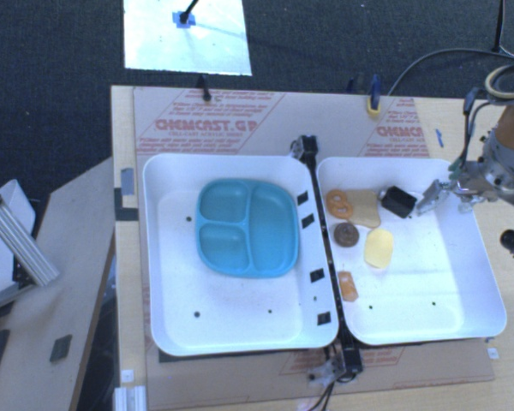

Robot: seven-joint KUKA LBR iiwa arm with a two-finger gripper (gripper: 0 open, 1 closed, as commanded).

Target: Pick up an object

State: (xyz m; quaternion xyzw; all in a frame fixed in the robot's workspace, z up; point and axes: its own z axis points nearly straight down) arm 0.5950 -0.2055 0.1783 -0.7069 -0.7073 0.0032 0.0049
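Reaching in from the right, the arm's metal two-finger gripper (pixel 428 197) hung low over the right white bin (pixel 463 315), its tip just beside a small black block (pixel 398 202); whether it pinched anything could not be told. Close by the block lay a tan flat piece (pixel 365 209), an orange ring-shaped pretzel toy (pixel 338 203), a dark brown round cookie (pixel 346 235), a pale yellow oval piece (pixel 379 248) and a small orange chunk (pixel 348 286). A light blue divided plastic plate (pixel 245 228) sat in the left white bin (pixel 176 315).
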